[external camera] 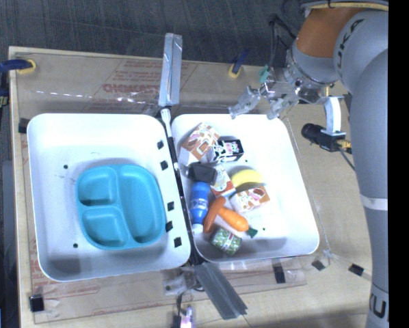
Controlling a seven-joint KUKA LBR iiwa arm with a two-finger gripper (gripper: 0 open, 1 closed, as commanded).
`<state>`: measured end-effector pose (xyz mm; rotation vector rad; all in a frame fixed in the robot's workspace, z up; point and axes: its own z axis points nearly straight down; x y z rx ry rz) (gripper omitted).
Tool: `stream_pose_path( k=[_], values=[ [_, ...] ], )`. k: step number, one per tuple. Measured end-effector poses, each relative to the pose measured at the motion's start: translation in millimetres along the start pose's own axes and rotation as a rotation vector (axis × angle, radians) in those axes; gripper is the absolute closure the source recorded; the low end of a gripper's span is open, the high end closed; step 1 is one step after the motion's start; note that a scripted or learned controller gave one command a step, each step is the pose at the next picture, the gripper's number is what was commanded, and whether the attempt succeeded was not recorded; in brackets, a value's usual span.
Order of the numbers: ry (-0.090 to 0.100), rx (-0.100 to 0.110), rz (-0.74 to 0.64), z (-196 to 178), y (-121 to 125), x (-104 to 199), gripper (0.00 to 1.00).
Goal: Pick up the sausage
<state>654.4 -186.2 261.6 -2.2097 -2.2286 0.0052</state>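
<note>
1. The sausage (212,214), reddish-brown, lies low in the right bin (297,203) beside a carrot (232,220), untouched.
2. The tool (265,103) hovers above the bin's upper rim, spread open, holding nothing; reaching and grasping remain.

**Even overhead light, soft shadows, mild blur**

The scene is brightly and evenly lit from above; the two white bins (47,183) come close to overexposure, their walls nearly without texture; soft grey shadows gather along the inner rims and under the blue tray (119,207); the clear film on the table (122,80) shows pale streaks of glare; the pincer (262,103) looks slightly soft and blurred; the dark floor beyond the table is grainy; straight edges bow a little toward the corners.
</note>
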Motion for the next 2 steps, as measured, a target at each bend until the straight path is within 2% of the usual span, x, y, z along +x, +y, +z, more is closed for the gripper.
stream_pose_path(
  k=[1, 2],
  values=[
    [-0.005, -0.012, -0.44, 138, -25, -16, 0.0],
    [-0.028, -0.046, -0.403, 150, -67, 1, 0.0]
  ],
)
